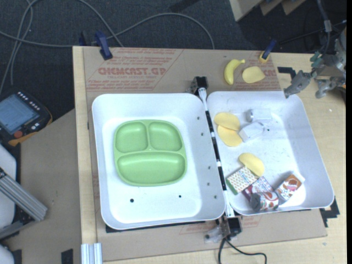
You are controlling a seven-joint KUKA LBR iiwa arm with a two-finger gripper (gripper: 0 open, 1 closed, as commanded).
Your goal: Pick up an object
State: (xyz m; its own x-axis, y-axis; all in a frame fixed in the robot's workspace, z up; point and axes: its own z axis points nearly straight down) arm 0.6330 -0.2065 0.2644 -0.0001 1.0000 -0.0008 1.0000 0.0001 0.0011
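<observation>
The end effector (294, 86) hovers at the right bin's (308, 147) far right corner (grip state unclear), with the yellow pieces (228, 128) lying leftward and nearer the camera inside that bin.

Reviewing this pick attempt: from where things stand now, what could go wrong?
1. The packets are heaped in the right bin's near corner; a grasp may catch two or slip off.
2. The yellow pieces overlap near the divider, so lifting one could drag the other.
3. The banana lies outside both bins and may go unreached.
</observation>
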